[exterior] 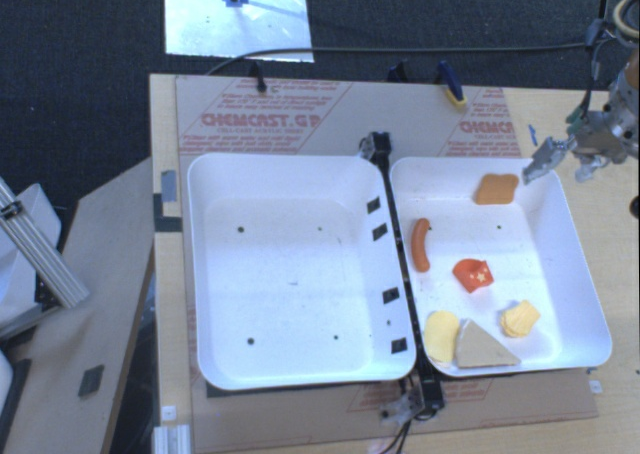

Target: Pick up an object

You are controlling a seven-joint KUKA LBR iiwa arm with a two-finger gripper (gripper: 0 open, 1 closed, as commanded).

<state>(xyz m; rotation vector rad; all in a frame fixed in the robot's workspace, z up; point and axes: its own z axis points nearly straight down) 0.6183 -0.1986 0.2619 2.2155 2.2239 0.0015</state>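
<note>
You see the gripper [560, 154] at the far right corner of the right bin [570, 242], above its rim, holding nothing; I cannot tell how its fingers stand. In this bin lie an orange slice [496, 188], a sausage [421, 244], a red piece [473, 274], a tan wedge [483, 346] and two yellow pieces.
</note>
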